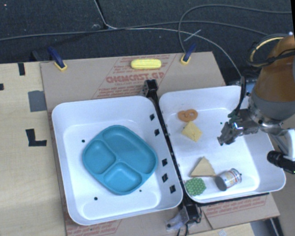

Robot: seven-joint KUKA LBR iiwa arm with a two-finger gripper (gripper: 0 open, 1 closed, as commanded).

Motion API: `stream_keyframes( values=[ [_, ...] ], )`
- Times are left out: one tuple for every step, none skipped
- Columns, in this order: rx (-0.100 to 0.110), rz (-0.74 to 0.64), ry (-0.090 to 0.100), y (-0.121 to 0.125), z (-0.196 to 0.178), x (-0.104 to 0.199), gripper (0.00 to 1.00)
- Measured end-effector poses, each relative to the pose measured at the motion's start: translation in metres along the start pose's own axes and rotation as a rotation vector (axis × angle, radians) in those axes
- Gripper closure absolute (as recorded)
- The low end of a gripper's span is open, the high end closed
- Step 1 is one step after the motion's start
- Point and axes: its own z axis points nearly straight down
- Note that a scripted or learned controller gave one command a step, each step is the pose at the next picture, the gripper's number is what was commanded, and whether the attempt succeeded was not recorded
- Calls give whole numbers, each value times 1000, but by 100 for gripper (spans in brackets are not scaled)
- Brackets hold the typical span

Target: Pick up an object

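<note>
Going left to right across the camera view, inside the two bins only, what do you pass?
Blue divided tray in the left bin → divider clips → in the right bin: yellow cheese block → silver can → gripper. The pretzel, wedge and green piece overlap in order, so I skip them.

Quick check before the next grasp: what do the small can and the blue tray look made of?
The can looks like metal: its side is silvery with bright glints, lying on its side in the right bin. The blue tray looks like moulded plastic, matte, uniform in colour, with three soft-edged compartments. Neither is certain from this view.
</note>
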Motion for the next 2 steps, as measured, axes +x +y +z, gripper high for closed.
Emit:
stream_keyframes(
  values=[
    [1, 0, 0, 10, -6, 48, 100],
    [2, 1, -1, 16, -13, 96, 100]
  ],
)
